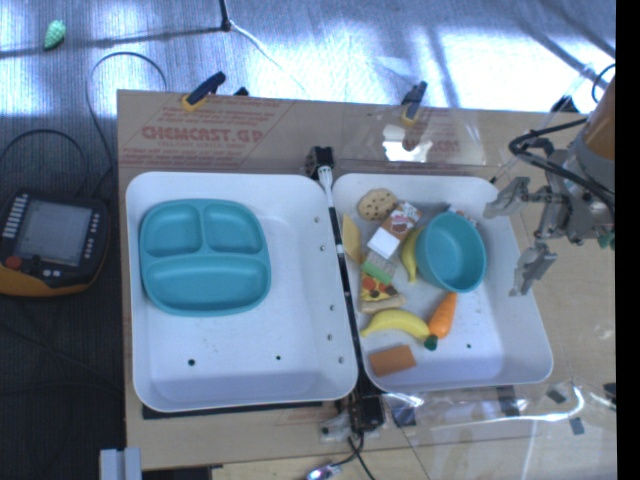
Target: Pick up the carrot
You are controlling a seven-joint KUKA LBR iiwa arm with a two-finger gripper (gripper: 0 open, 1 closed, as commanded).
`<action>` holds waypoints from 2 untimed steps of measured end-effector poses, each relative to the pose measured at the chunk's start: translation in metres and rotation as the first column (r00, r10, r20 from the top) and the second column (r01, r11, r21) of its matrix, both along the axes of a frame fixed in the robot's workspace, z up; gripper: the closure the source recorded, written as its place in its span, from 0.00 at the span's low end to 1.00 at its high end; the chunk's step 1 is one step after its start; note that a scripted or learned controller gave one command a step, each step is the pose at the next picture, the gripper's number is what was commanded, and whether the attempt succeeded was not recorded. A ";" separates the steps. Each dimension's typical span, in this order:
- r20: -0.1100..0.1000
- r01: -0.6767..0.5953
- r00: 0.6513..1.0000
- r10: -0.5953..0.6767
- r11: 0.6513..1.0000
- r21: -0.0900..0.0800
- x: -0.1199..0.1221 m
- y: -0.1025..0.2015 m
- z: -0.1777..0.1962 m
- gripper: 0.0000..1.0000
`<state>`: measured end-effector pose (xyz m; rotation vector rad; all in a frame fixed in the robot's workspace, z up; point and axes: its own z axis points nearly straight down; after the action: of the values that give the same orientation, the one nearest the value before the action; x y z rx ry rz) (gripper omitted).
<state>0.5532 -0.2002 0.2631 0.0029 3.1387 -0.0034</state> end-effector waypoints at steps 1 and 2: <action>0.002 0.012 1.000 -0.012 1.000 -0.001 0.049 0.017 -0.141 0.00; 0.034 0.099 0.994 -0.099 0.995 -0.001 -0.030 0.065 -0.165 0.00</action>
<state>0.5228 -0.1355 0.0978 0.1571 3.1004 -0.0085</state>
